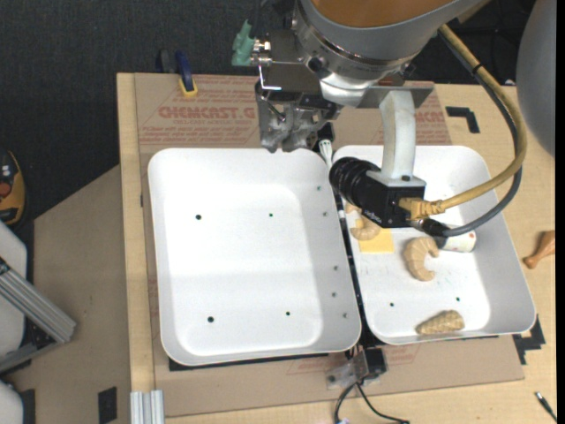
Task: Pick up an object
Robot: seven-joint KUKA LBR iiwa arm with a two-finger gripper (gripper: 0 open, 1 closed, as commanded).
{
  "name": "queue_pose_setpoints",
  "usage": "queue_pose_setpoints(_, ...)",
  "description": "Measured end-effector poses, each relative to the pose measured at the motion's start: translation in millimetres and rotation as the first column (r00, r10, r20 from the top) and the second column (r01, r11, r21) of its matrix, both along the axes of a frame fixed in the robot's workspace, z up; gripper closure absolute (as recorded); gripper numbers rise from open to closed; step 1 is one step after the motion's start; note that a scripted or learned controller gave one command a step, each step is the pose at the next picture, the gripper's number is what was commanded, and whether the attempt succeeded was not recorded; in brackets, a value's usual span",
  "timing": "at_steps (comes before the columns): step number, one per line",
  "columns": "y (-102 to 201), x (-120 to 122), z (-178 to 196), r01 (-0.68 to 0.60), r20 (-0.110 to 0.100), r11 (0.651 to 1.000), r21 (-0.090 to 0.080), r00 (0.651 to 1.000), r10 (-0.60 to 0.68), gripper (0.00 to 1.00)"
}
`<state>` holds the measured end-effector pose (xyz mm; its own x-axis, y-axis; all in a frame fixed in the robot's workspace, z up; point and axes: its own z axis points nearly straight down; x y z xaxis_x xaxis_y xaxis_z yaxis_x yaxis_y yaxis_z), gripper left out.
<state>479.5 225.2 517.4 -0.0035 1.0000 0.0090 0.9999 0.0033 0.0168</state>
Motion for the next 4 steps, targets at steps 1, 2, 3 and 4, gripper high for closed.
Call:
queue_pose_setpoints(1,-1,-2,-132,0.005,-0.030,1.000,-0.015,1.000,-0.005,1.00)
queue_pose_setpoints(2,0,0,-114,0.004,-0.013,1.000,-0.007,1.000,-0.004,1.00)
queue_pose_setpoints(3,-1,0,27,0.002,0.000,1.000,-0.001,1.000,-0.002,1.00)
queue_pose_setpoints(4,-1,-1,18,0.002,-0.017,1.000,-0.009,1.000,-0.002,0.00)
